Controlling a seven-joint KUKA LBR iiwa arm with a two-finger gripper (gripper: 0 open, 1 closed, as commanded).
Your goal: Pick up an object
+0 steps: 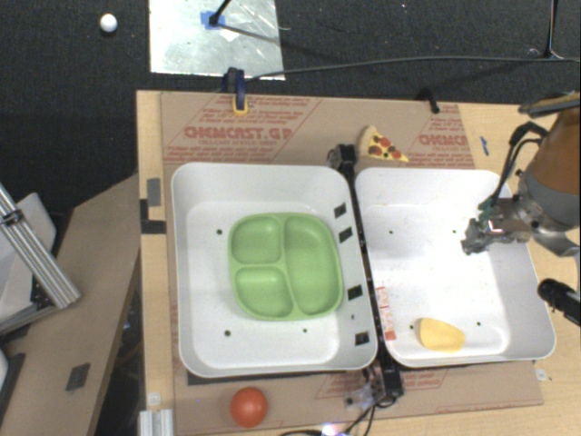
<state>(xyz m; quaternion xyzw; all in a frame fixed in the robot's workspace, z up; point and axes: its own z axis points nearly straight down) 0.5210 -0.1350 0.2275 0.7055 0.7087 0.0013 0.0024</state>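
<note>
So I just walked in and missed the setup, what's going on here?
A robot arm reaches in from the right, its gripper over the right bin near its far right side, with nothing visibly held. A yellow object lies near that bin's front edge, apart from the gripper. The left bin holds a green divided plate.
</note>
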